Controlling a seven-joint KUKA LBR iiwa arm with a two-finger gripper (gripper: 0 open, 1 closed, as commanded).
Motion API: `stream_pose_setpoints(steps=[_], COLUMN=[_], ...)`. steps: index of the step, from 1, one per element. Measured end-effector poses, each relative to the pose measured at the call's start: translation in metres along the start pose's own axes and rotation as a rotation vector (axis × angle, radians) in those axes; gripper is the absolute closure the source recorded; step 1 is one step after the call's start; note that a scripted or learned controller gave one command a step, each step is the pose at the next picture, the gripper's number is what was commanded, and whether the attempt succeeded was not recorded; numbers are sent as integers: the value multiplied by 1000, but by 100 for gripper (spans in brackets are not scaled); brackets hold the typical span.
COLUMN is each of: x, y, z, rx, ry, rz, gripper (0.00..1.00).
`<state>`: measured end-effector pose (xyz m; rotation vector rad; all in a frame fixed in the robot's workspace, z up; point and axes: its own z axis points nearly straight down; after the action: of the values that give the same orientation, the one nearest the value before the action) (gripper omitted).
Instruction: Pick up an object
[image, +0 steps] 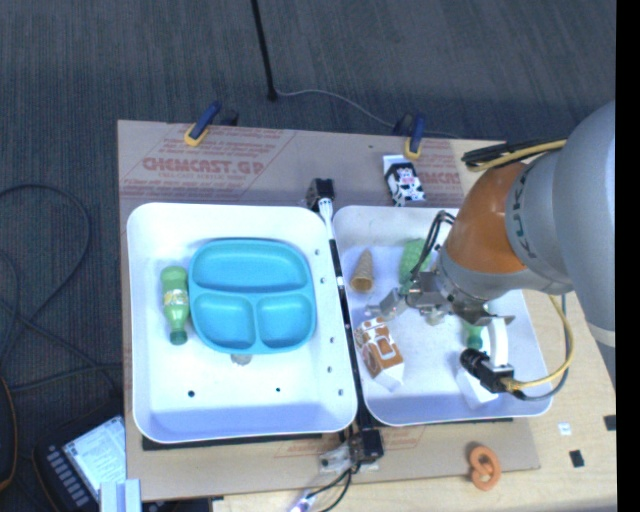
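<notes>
My gripper (418, 297) hangs low over the middle of the right bin (440, 405), under the orange band of the arm (490, 235). Just left of it lie a tan cone (361, 268) and a brown-and-white carton (382, 352). A green item (412, 258) sits right behind the gripper, partly hidden by it. A small green piece (474, 338) and a white object (478, 384) lie to the right under the wrist. I see nothing held by the gripper.
The left bin (150, 390) holds a blue divided tray (250, 295) and a green bottle (175, 304). A black marker (322, 194) and a cow-patterned item (404, 182) lie behind the bins. A pretzel (484, 465) rests on the bench front right. Clamps (205, 122) grip the back edge.
</notes>
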<state>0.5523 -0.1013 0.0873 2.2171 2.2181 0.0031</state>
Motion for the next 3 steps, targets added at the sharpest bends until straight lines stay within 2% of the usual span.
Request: stream_pose_setpoints(steps=[1,2,3], x=[-57,2,0], y=[-69,23,23], z=[-7,0,-11], rx=[8,-5,-6], ry=[2,0,-4], rz=[3,-1,0], gripper=[0,0,100])
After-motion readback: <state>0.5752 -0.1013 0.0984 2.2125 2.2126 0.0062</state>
